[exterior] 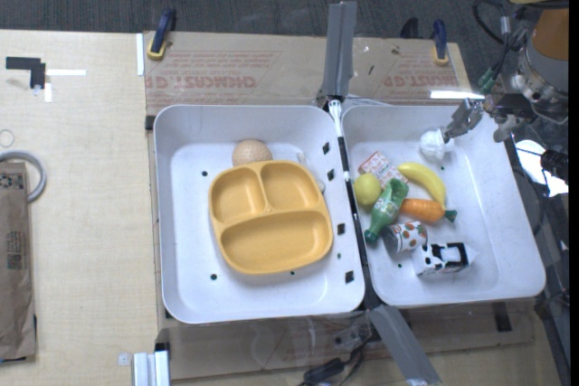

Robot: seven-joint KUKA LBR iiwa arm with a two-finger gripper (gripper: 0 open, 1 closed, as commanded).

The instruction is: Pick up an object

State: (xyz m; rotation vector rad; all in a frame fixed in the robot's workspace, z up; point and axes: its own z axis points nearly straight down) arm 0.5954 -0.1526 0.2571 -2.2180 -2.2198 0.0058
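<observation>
One small white object (434, 143) lying just beside gripper (464, 119), probably light, soft; pinching across middle; pincer state impossible to tell.

Yellow divided plate (270, 227), yellow banana (425, 180), orange carrot (422, 210), black-and-white cow-patterned carton (443, 258), white bins (181, 303).

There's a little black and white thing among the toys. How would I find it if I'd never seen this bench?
Look at the right-hand white bin, the one crowded with toy food. Follow the cluster down past the banana and the carrot to its near end. There lies the black and white toy, patched like a cow, the only thing in the pile without bright colour.
</observation>
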